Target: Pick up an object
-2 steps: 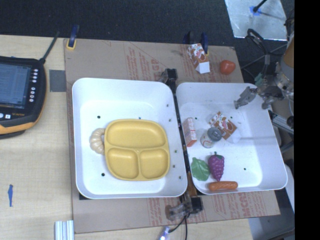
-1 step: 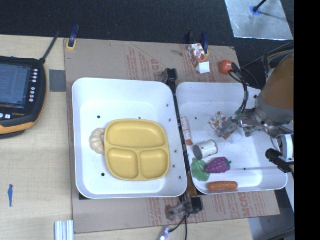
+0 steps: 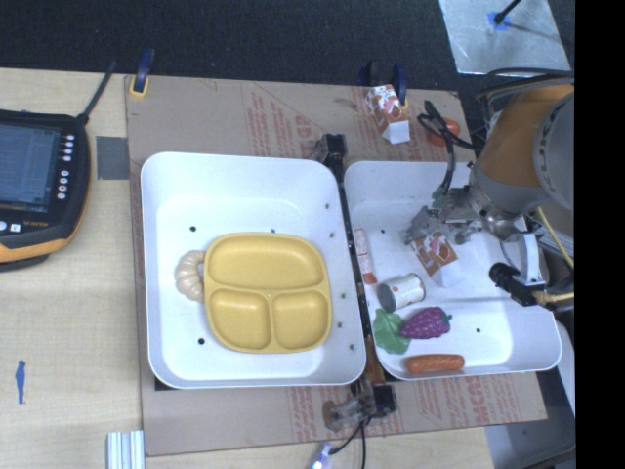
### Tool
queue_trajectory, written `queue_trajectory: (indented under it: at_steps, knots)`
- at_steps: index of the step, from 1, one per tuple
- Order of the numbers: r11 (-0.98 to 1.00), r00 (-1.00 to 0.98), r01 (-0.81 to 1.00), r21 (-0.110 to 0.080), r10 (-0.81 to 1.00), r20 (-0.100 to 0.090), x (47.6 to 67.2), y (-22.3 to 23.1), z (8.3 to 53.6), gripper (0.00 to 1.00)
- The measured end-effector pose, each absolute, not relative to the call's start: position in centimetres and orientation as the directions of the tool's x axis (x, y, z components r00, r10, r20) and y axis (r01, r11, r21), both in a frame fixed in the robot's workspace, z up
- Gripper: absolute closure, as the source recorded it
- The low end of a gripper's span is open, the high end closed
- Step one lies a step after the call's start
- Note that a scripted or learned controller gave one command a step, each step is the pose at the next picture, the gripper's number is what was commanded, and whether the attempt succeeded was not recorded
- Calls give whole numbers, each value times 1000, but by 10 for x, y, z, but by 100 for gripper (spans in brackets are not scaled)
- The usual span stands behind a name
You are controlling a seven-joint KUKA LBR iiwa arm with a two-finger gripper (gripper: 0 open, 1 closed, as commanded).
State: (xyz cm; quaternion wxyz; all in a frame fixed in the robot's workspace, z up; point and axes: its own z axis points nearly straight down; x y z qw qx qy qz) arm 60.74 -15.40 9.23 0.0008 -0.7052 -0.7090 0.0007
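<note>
Small red-and-white printed carton [image 3: 436, 253] lies in the right white bin [image 3: 508, 350], just under the gripper [image 3: 439, 225]. Largest, the grey arm with its orange band [image 3: 522, 154] leans in from the right, cut off at the edge. How the gripper stands cannot be told.

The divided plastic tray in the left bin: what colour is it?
Yellow, clearest in the camera view.
</note>
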Motion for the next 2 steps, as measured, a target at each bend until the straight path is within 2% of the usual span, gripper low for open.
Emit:
queue_trajectory:
  at_steps: [1, 2]
  knots:
    - [4, -4, 1000, -5, 1000, -1, 591, -150, 92, 0]
    - [6, -6, 1000, -4, 1000, -2, 592, -152, 102, 100]
